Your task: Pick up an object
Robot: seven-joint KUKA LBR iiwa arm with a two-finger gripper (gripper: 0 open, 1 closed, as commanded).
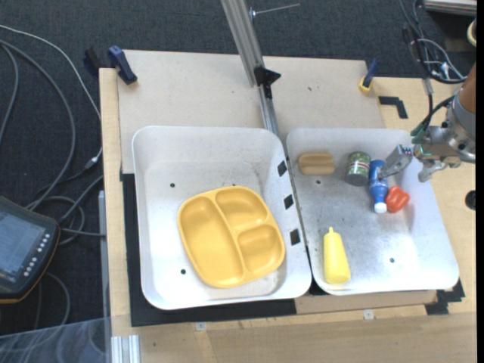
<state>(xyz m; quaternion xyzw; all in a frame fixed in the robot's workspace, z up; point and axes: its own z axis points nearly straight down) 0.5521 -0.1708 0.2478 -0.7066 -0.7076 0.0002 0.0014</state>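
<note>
Camera view: the left bin (151,203) holds a yellow divided plate (231,235). The right bin (431,255) holds a tan bun (316,163), green can (358,168), blue bottle (377,186), orange-red piece (397,198) and yellow bottle (336,256). The gripper (412,163) hovers at the bin's far right edge, jaws apart, gripping nothing.

The pale counter (197,97) spreads out to the left of the claw (412,161) and beyond it. A blue clamp (122,64) grips the counter's far-left corner, well apart from the claw, and a yellow and blue clamp (368,78) sits near the claw on the far edge. A slanted aluminium post (238,21) rises well to the claw's left. On the dark carpet (60,6) far to the left lie grey cables (45,59) and a teach pendant (23,248).
</note>
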